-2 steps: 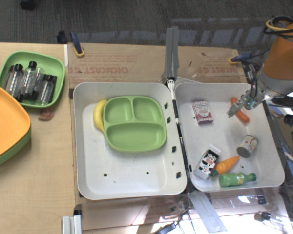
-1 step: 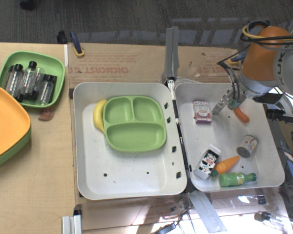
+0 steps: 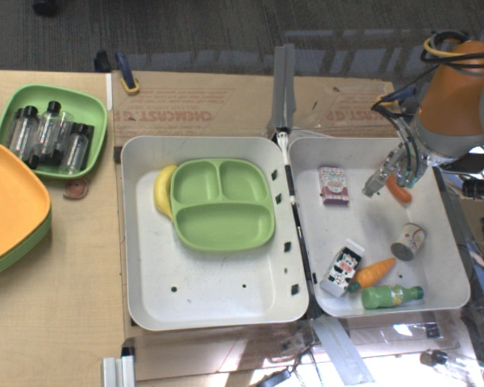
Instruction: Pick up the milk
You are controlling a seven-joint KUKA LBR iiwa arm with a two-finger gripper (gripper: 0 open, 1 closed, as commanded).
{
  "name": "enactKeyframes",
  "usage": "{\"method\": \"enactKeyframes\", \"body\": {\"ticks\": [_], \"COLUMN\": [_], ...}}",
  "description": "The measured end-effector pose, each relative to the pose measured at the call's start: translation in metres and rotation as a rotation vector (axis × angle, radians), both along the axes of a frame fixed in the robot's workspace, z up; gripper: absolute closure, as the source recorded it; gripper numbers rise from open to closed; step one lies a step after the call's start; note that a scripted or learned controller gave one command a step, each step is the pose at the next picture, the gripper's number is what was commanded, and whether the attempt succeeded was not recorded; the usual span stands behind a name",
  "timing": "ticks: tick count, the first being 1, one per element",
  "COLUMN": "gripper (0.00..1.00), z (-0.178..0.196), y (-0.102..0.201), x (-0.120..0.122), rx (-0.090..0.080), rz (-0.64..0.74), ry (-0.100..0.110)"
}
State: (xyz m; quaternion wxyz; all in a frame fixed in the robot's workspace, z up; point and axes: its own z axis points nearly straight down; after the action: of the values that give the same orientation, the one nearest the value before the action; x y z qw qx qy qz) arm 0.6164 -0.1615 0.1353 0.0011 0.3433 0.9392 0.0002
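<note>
Overhead, two shallow white bins sit side by side on the bench, the left bin (image 3: 145, 240) and the right bin (image 3: 456, 240) sharing a middle edge. Taking the right bin as a clock face, the milk carton (image 3: 343, 268), white with black cow patches, lies tilted near seven o'clock, close to the bin's front left corner. Just to its right an orange toy carrot (image 3: 373, 272) touches or nearly touches it, and below that a green bottle (image 3: 393, 296) lies on its side along the front wall at about five o'clock. A small can (image 3: 409, 240) lies at about four o'clock, and a pink and white carton (image 3: 333, 185) rests flat at about ten o'clock. The grey arm with its orange band (image 3: 456, 87) comes in from two o'clock, and the gripper (image 3: 390, 178) hangs over the bin near one o'clock, well apart from the milk carton; whether it is spread or pressed together I cannot tell, as its tip is blurred and overlaps a small orange object (image 3: 400, 192) at the same spot. The left bin holds a green divided plate (image 3: 223, 204) near its centre, with a yellow banana (image 3: 162, 190) tucked against the plate's nine o'clock edge. Further left on the bench stand a green tray of small bottles (image 3: 52, 131) and a stack of orange plates (image 3: 12, 212)
</note>
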Motion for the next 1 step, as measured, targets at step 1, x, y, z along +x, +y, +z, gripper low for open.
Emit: {"method": "enactKeyframes", "body": {"ticks": [1], "gripper": [1.0], "z": [-0.0002], "y": [0.0428], "x": [0.0035], "rx": [0.0], "rz": [0.193], "ry": [0.001]}}
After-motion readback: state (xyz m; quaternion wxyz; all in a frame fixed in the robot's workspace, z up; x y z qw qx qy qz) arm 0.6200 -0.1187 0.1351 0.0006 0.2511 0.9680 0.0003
